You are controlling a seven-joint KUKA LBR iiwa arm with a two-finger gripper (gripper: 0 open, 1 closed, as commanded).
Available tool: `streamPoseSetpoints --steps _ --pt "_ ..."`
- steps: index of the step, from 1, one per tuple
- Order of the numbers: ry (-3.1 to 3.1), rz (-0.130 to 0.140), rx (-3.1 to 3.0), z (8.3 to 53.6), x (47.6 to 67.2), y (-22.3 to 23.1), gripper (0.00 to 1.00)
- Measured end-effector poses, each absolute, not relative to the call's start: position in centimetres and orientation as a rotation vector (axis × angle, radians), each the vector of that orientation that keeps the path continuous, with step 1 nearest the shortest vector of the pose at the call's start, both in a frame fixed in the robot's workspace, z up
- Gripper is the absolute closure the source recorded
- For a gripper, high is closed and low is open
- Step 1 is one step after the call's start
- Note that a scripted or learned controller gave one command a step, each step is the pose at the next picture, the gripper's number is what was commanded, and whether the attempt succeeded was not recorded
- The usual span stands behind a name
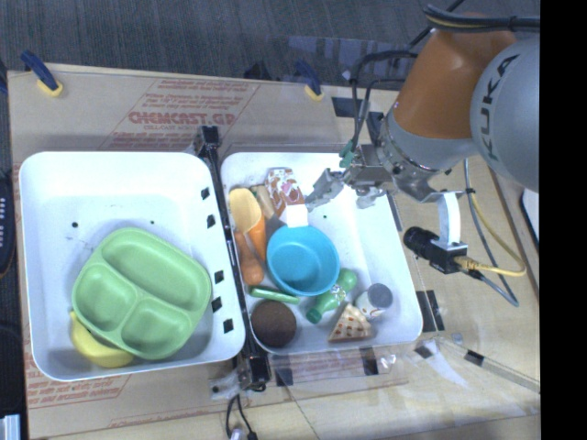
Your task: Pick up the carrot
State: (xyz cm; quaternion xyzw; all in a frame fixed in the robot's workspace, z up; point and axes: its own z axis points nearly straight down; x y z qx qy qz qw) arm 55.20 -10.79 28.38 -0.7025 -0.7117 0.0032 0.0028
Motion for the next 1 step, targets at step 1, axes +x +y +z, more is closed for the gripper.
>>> streamPoseSetpoints --steps 1 --pt "-2.263 0.019 -2.161 19.05 54.49 -4.79 0.00"
